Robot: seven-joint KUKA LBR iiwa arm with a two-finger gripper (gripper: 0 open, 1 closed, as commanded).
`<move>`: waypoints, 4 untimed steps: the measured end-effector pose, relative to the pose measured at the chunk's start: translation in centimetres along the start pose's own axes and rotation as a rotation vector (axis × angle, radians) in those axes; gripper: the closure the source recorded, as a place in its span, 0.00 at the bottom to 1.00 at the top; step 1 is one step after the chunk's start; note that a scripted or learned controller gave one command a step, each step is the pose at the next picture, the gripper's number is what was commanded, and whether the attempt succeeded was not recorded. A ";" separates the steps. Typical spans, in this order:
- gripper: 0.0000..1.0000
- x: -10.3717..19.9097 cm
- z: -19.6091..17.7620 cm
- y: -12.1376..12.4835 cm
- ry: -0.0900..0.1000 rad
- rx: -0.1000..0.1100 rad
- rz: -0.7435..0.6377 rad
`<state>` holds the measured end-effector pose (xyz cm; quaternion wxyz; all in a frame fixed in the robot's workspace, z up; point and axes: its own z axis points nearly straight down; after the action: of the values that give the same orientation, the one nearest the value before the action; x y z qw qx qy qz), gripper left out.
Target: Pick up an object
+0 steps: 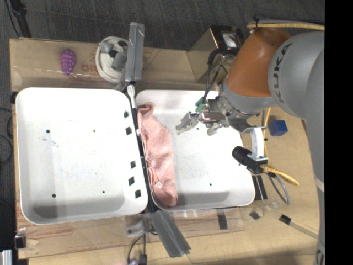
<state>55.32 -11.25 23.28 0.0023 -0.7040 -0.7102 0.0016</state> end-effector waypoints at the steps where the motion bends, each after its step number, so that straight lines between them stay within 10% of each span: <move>1: 0.00 1.5 5.0 1.1 -0.001 0.000 -0.039; 2: 0.00 0.1 11.3 -0.3 0.000 0.000 -0.119; 4: 0.00 0.9 14.0 8.1 -0.001 -0.003 -0.176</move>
<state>63.35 -10.30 9.21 0.0010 -0.6389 -0.7693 0.0004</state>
